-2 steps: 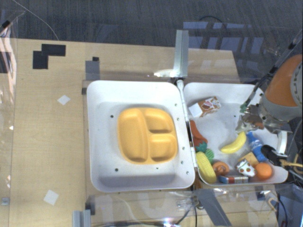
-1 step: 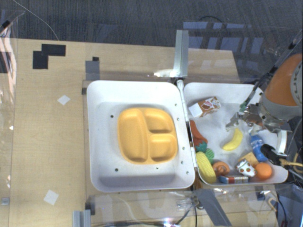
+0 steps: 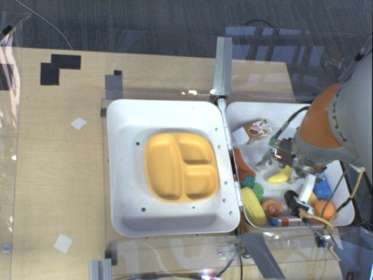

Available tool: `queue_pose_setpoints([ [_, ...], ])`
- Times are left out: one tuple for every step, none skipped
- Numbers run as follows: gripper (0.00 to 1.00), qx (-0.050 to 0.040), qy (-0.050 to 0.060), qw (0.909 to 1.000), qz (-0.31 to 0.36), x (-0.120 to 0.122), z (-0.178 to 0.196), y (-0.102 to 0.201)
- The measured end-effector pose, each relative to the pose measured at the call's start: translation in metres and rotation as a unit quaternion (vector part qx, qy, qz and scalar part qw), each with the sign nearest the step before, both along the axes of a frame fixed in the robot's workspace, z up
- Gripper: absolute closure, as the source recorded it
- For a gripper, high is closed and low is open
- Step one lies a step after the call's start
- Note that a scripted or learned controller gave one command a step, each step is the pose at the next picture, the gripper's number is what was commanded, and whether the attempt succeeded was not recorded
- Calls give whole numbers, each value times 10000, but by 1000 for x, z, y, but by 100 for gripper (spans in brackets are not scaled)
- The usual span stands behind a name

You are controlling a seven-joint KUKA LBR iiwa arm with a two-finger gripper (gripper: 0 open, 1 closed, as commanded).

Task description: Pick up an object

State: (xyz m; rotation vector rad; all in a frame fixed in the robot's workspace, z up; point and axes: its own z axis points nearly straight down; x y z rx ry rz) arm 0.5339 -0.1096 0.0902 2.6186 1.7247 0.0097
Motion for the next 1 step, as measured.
queue_pose_setpoints([
  [0, -2, -19, 9981, 616, -2, -1, -47],
])
